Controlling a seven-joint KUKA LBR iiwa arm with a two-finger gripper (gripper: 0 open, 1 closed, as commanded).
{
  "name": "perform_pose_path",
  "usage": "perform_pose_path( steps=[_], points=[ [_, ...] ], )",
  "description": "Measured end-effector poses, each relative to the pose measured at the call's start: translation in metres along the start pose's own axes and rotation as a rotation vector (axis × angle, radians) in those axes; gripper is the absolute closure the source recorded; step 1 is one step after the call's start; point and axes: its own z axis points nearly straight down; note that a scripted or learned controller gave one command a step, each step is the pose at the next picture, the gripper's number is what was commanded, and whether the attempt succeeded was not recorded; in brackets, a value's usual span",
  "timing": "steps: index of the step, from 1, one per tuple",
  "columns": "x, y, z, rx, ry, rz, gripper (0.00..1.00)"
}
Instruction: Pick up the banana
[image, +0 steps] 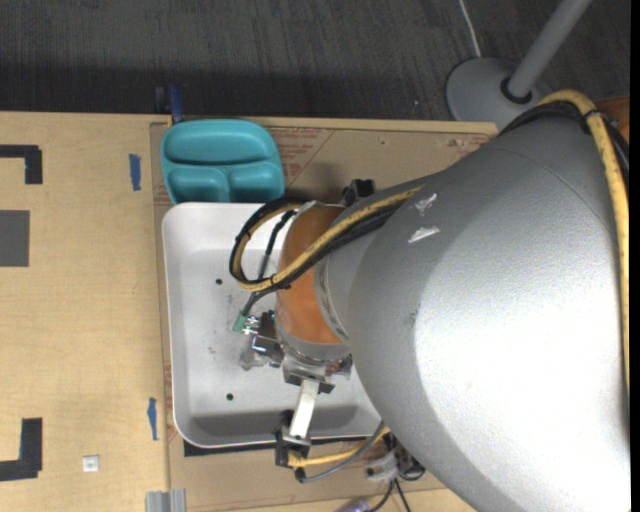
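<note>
My arm reaches in from the right and covers most of the white bin (195, 300). Its orange band (300, 290) sits over the bin's middle. Below the band, the gripper (260, 345) points down at the bin floor near the centre, and the wrist body hides its tip. Yellow and black cables (255, 240) loop off the wrist over the bin. The bare part of the bin floor, along the left side, is white with a few small dark specks.
A teal moulded tray (222, 160) stands just behind the bin's far rim. The cardboard bench (80, 300) stretches to the left, marked with black squares and blue tape. A grey lamp base (485, 90) stands at the back right.
</note>
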Motion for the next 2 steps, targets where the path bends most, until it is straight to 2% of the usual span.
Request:
perform_pose_path(
  steps=[1, 2],
  points=[
    [0.0, 0.0, -0.01, 0.0, 0.0, 0.0, 1.0],
    [0.027, -0.008, -0.083, -0.001, 0.001, -0.035, 1.0]
  ],
)
